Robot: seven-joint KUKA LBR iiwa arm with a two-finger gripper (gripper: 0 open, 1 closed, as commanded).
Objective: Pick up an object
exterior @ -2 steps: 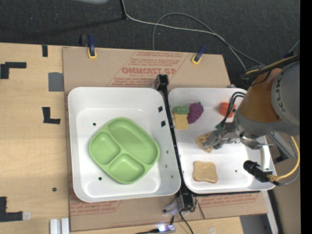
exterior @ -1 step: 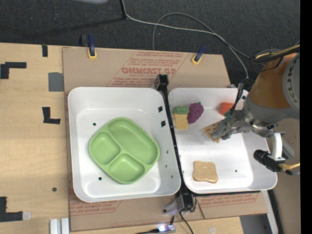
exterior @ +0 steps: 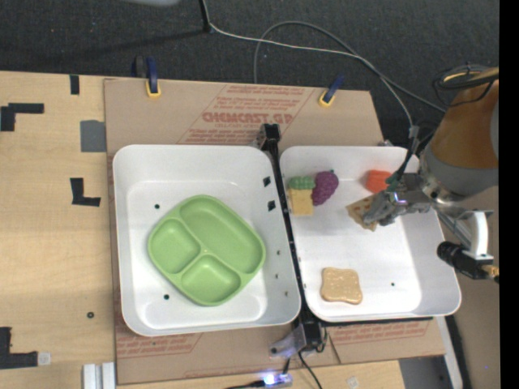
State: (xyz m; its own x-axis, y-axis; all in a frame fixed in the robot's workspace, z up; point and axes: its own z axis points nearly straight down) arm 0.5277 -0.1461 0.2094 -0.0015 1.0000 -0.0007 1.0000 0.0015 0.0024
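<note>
The right bin [exterior: 405,298] holds several toy foods. A tan slice of toast [exterior: 341,286] lies near its front. A yellow and green block [exterior: 301,194] sits beside a purple bunch of grapes [exterior: 325,185] at the bin's back left. An orange piece [exterior: 377,180] lies at the back. My gripper [exterior: 383,208] is low in the right bin, reaching in from the right, just in front of the orange piece. A small brown item [exterior: 362,212] lies right against the gripper's tip, partly hidden by it.
The left bin [exterior: 130,185] holds a green divided plate [exterior: 206,250]. A black divider [exterior: 280,217] runs between the bins. The arm's grey body [exterior: 466,156] hangs over the right bin's right wall. A cable [exterior: 324,51] arcs over the cardboard behind the bins.
</note>
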